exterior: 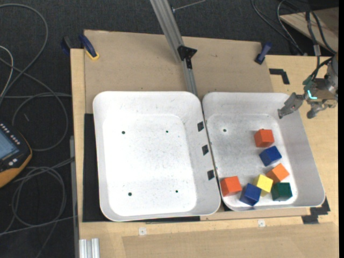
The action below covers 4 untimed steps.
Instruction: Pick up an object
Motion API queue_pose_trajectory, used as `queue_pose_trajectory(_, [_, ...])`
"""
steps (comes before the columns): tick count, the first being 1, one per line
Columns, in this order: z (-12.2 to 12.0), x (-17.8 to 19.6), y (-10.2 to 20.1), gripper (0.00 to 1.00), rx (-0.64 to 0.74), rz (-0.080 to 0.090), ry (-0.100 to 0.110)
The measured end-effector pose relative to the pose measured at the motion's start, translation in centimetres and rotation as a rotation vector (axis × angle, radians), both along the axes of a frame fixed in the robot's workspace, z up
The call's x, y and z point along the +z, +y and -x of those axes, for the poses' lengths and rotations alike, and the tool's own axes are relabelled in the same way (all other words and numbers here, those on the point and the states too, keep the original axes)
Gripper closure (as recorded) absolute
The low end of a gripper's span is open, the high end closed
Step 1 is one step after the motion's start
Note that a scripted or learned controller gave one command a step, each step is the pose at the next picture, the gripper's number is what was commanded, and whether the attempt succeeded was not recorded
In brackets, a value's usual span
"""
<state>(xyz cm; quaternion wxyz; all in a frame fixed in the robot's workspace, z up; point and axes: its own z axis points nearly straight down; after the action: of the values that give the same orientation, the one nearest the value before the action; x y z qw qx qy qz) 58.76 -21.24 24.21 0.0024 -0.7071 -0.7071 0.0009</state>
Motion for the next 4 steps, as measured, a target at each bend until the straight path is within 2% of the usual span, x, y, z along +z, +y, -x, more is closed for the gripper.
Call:
queue_pose_trajectory(1, [-0.1,0.3,0.0,0.0,0.001,0.002,-0.004])
queue_pose_trajectory(4, [-0.4,-14.5,0.5,0.0,0.001,0.0,0.001])
